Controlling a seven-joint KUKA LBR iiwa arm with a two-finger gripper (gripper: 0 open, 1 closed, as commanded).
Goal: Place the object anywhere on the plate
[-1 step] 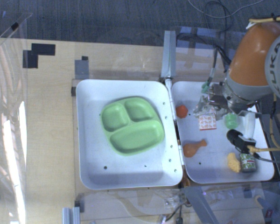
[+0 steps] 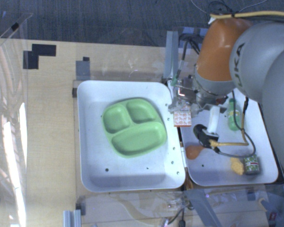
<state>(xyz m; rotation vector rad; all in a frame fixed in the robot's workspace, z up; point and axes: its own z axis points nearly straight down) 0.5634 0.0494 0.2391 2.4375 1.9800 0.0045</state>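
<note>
1. The gripper [image 2: 183, 109] hangs over the seam between the two bins, and a small red-and-white packet [image 2: 182, 118] sits right at its tip, so this looks like the carry toward the green plate [image 2: 134, 126].
2. To do it well, the arm should probably travel left until it's clearly over one of the plate's compartments, then lower before letting go, so nothing bounces off onto the left bin [image 2: 92, 174].
3. Fingers: can't tell if they're spread or pinching the packet; it just shows directly below them, touching or nearly so.
</note>
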